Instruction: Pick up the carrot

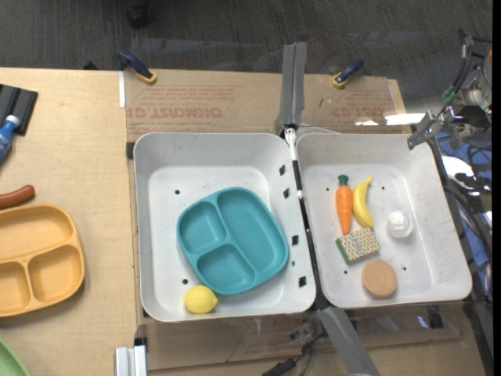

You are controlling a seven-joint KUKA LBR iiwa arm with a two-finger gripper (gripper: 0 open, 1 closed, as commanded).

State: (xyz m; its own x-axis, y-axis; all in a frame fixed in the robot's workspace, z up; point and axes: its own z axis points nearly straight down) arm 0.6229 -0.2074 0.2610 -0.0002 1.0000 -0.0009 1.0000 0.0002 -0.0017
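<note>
Carrot [344, 205] pickup has not begun as far as you can see: it lies untouched in the right bin [438, 210], just beside the banana [362, 202], above the sponge [358, 245]. Its long axis runs roughly up-down in the view, green top toward the far wall, tip toward the sponge. You cannot tell the gripper's state; reach, grasp and lift all remain.

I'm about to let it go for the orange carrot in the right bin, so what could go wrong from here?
1. The orange carrot with the green top lies right beside the yellow banana, so the fingers may catch or nudge the banana.
2. The green-edged sponge block sits at the carrot's lower tip, so a grasp low on the carrot could snag it.
3. The carrot is narrow and tapered, so it may slip or roll out of a closing grip.
</note>
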